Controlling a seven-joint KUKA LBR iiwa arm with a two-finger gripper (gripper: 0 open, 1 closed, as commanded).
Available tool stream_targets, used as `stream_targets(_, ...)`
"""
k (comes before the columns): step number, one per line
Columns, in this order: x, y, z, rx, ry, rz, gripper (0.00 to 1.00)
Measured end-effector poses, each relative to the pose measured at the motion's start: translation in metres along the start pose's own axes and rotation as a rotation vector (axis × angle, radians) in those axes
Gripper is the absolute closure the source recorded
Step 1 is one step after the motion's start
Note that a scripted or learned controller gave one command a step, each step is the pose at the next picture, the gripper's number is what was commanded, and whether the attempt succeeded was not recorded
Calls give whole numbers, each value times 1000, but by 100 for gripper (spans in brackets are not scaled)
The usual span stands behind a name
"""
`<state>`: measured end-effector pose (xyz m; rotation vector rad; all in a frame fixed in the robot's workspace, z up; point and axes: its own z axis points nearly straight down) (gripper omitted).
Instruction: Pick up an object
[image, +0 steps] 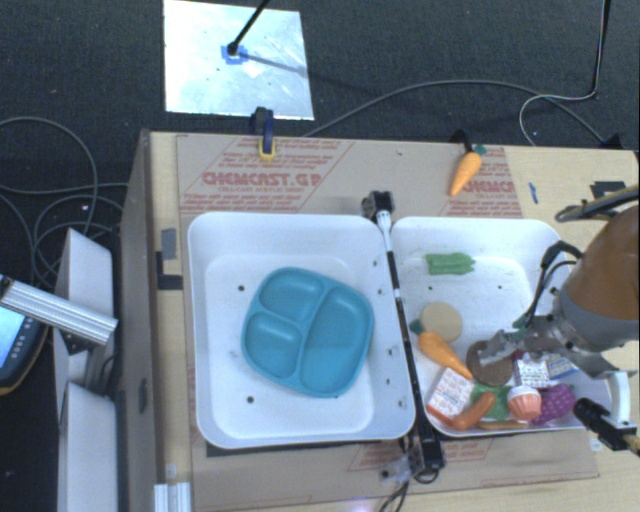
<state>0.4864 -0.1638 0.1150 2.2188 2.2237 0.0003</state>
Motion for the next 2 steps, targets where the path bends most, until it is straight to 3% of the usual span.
stream_targets(1, 0, 1, -11, -2, 0, -2, 100)
stream_targets(2, -10, 26, -66, -2, -1, -2, 100)
